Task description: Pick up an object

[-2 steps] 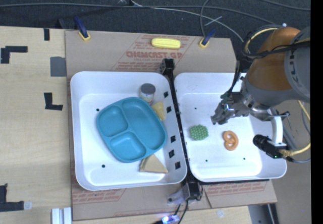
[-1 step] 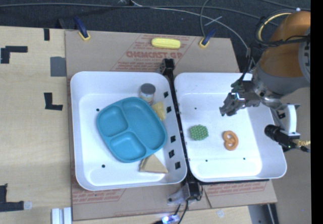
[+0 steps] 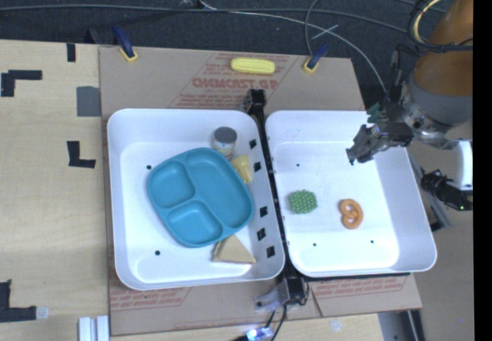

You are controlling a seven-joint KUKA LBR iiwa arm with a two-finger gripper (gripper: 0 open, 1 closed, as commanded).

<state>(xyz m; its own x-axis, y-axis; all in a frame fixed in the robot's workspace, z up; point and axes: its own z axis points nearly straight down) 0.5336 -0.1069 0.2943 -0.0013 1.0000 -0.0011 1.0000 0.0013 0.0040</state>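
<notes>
Object to pick: undecided; nearest candidates are one pretzel (image 3: 350,213) and one green knobbly ball (image 3: 302,202), both loose on the floor of the right bin (image 3: 407,255), apart from each other.

Left bin (image 3: 123,255): one pale wedge (image 3: 233,252), one blue divided tray (image 3: 200,196), one yellowish piece (image 3: 243,169), one small tin (image 3: 224,140).

Gripper (image 3: 361,149): over the right bin's far side, carrying nothing; finger spread cannot be told.

Beyond the bins: one yellow corn cob (image 3: 252,66) on cardboard.

Risk, as judged: the pretzel lies flat and may slip the fingers; the ball may roll away if nudged off-centre.

Glossy white plastic bins (image 3: 127,255); smooth blue plastic tray (image 3: 198,195); matt cardboard (image 3: 177,82).
</notes>
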